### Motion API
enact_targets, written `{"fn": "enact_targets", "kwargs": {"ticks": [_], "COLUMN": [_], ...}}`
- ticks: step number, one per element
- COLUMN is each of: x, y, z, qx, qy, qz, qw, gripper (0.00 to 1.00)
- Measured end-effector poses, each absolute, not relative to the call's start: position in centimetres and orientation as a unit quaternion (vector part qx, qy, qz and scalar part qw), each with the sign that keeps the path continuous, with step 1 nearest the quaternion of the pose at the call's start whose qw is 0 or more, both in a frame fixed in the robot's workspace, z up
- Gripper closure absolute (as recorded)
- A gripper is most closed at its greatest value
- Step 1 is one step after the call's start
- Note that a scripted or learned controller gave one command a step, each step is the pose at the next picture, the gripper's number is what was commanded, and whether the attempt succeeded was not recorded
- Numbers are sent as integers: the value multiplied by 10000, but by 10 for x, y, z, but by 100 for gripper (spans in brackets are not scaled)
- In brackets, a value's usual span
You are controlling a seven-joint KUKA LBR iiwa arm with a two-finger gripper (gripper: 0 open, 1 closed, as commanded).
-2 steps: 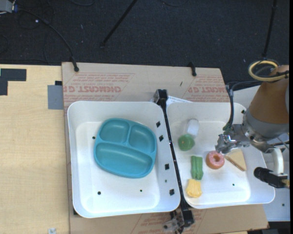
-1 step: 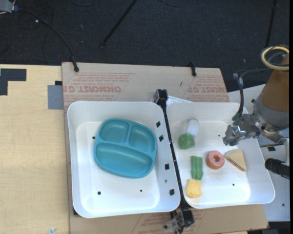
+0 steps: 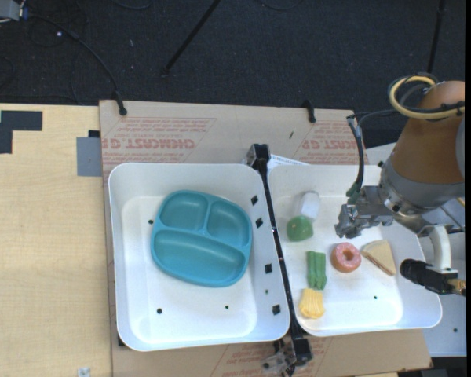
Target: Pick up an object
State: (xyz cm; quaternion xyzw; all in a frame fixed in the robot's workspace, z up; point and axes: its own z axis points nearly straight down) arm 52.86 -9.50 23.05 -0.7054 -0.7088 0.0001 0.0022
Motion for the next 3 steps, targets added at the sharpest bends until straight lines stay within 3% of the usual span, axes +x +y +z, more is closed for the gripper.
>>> {"fn": "enact_targets", "kwargs": {"ticks": [3], "x": [545], "y": [70], "z": [231], "qx": [-7054], "qy": [-7088], "qz": [17], "qw": [24], "gripper": [100]}}
